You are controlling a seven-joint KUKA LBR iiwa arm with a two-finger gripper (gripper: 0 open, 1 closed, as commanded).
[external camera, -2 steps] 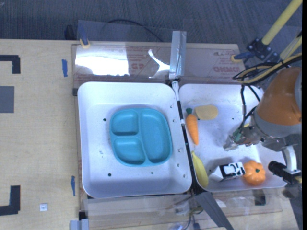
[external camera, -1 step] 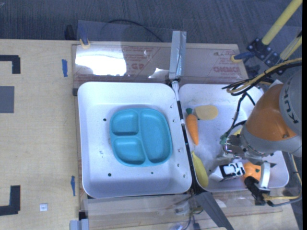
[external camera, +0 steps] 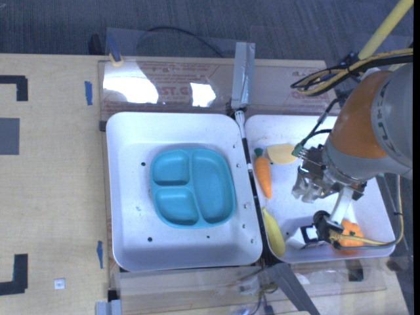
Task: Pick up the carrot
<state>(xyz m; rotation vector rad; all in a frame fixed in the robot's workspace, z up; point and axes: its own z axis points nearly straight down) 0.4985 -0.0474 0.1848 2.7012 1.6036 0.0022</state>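
Though hovering in the right bin [external camera: 377,205], gripper [external camera: 314,188] grasping nothing visible; how far apart the jaws stand, impossible to tell. Carrot [external camera: 263,176] flat against the bin's left wall, just left of the gripper, likely awkward to straddle there. Banana [external camera: 273,231] below; blue tray [external camera: 193,186] in the left bin [external camera: 125,195].

A single fixed camera hangs well above the pale wooden bench [external camera: 46,195], looking down at a slant on the two shallow white plastic bins [external camera: 125,176] side by side, while the grey arm with its orange band [external camera: 367,123] enters from the right.
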